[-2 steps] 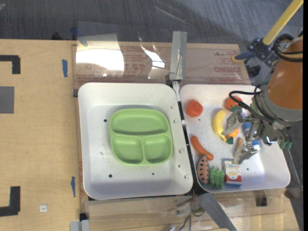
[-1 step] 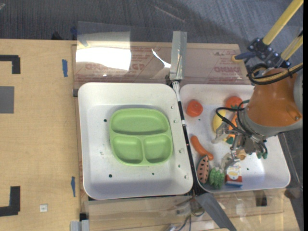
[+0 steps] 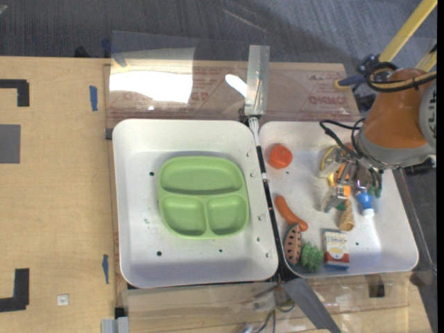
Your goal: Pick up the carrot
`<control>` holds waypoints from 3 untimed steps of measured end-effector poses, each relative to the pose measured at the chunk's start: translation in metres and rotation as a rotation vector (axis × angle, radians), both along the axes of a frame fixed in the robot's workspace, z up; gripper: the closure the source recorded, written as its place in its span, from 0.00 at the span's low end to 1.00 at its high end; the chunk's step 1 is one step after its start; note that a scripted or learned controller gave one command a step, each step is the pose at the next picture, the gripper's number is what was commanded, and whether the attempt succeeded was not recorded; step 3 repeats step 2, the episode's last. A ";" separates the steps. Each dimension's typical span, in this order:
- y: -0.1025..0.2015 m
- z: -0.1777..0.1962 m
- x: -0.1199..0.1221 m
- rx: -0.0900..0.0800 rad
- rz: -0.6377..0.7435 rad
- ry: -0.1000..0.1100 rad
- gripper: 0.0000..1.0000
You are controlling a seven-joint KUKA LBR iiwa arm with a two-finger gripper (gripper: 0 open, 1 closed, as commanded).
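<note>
Two shallow white bins sit side by side on a wooden bench: the left bin [image 3: 132, 255] holds one green plate [image 3: 203, 195] with three compartments, while the right bin [image 3: 395, 248] carries a scatter of small toys. The grey arm's orange band [image 3: 395, 120] hangs over the right bin's far corner, its gripper [image 3: 341, 186] low among the clutter; whether its jaws are open or closed cannot be told. One carrot [image 3: 291, 213] lies slantwise near the right bin's left wall, apart from the gripper. Nearby are one orange round fruit [image 3: 280, 156], one small red-and-white box [image 3: 336, 248] whose printing is too small to read, and one green toy [image 3: 312, 257].
</note>
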State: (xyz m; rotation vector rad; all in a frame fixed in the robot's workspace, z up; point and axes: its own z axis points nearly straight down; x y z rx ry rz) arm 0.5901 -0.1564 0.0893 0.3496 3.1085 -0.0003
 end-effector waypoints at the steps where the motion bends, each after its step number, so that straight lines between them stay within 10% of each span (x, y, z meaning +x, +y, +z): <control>1: 0.001 0.014 0.004 -0.003 0.002 -0.013 1.00; 2: 0.049 0.090 -0.016 0.003 -0.129 0.000 1.00; 3: 0.049 0.090 -0.016 0.003 -0.129 0.000 1.00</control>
